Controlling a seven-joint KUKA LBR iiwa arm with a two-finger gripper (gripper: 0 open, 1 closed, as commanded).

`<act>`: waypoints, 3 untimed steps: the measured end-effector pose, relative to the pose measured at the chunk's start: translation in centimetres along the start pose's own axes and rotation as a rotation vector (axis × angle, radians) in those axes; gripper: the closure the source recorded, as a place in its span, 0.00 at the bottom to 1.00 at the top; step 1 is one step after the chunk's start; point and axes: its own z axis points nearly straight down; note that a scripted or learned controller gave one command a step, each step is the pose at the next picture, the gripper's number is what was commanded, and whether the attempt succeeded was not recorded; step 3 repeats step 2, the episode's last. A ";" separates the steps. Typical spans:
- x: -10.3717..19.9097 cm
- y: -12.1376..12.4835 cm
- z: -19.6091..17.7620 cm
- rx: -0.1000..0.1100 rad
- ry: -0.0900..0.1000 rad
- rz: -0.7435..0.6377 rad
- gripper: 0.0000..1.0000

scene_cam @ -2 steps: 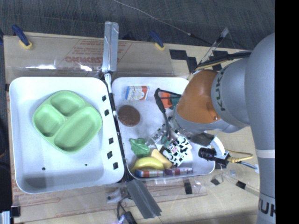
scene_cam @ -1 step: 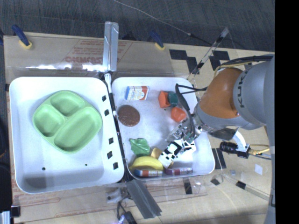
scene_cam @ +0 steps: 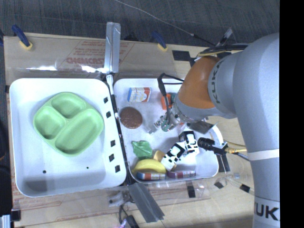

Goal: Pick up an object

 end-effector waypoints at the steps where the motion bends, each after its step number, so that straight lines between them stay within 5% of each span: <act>1: -2.1 -1.7 -8.5 0.000 -0.002 0.249 1.00; 2: 1.0 0.0 -14.8 -0.001 -0.002 0.425 1.00; 3: 1.0 0.0 -14.8 -0.001 -0.002 0.425 1.00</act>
